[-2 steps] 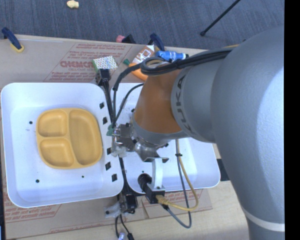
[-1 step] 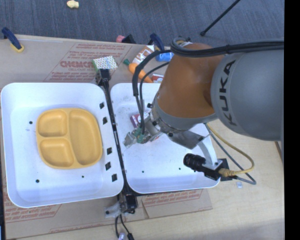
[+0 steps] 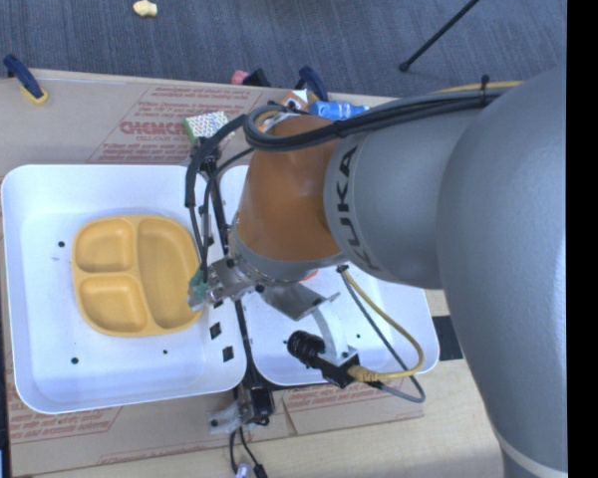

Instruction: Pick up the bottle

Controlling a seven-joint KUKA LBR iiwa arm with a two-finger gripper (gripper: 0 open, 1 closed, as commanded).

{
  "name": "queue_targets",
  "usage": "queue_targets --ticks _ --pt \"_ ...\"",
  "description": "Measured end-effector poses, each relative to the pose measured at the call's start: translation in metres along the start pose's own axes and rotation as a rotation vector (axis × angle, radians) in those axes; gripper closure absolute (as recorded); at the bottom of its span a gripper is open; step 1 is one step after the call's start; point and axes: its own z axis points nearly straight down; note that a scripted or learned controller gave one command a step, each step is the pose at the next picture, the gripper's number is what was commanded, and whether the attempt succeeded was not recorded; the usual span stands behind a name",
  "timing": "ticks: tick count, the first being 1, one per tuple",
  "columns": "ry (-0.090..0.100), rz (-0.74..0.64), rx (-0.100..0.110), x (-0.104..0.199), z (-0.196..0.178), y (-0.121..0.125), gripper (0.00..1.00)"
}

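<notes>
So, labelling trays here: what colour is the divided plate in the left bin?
Yellow; the divided plate shows plainly in the camera view.

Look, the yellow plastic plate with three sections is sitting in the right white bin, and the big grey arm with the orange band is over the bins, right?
Not quite. The yellow three-section plastic plate sits in the left white bin, not the right one. The camera view shows this. The rest holds: the grey arm with the orange band does reach over the bins.
</notes>
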Motion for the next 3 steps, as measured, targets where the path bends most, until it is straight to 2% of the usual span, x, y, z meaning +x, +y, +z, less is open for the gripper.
queue_targets --ticks 1,2,3 --pt "-0.002 0.075 -0.004 -0.048 -0.096 -0.013 1.00" --pt "0.001 -0.076 0.000 -0.053 0.020 -0.021 1.00" --pt "-0.003 -0.319 -0.005 -0.068 -0.100 -0.026 1.00"
